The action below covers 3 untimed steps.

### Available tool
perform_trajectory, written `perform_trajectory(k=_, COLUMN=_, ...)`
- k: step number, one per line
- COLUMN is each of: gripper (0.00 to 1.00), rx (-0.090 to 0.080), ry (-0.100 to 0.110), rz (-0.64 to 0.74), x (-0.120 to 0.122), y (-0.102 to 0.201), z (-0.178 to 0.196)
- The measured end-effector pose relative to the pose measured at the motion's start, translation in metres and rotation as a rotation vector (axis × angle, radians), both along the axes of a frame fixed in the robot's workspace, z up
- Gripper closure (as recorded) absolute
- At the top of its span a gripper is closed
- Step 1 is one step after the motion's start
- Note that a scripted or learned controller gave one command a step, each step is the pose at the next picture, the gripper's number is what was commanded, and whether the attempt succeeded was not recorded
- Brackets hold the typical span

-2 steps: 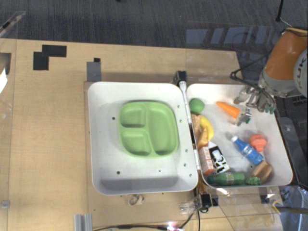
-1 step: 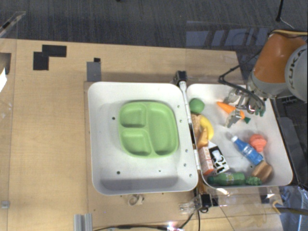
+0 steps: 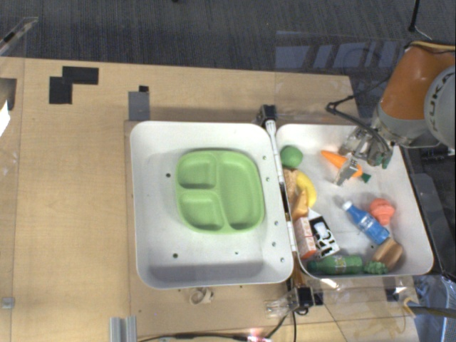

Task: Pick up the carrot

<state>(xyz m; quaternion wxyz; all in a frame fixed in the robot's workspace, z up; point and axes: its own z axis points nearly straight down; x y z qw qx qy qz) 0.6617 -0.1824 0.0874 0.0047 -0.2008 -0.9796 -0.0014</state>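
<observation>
Small orange tapered carrot (image 3: pixel 335 159): lies in the upper middle of the right-hand shallow white plastic bin (image 3: pixel 420 212), tip toward the bin's centre divider. Metal two-finger gripper (image 3: pixel 354 164): directly at the carrot's right end, fingers pointing down-left; whether they are spread or closed on the carrot cannot be told. Bare bin floor lies below the carrot. Round green ball (image 3: pixel 291 155): just left, beside the divider. Yellow banana (image 3: pixel 306 189): below the ball. Blue plastic bottle (image 3: pixel 364 221) and red-orange lumpy toy (image 3: pixel 382 209): lower right, apart from the carrot. Left white bin (image 3: pixel 153 262): holds a green three-compartment tray (image 3: pixel 217 191), wide bare margins around it
</observation>
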Motion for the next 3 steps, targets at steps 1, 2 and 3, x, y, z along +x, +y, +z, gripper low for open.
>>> perform_trajectory(k=1, gripper=0.0, rx=-0.008, ry=-0.011, rz=-0.11, x=-0.005, y=0.01, z=-0.001)
perform_trajectory(k=2, gripper=0.0, rx=-0.005, ry=-0.019, rz=-0.169, x=-0.009, y=0.041, z=0.0)
perform_trajectory(k=3, gripper=0.0, rx=-0.006, ry=-0.014, rz=-0.331, x=-0.005, y=0.049, z=0.0)
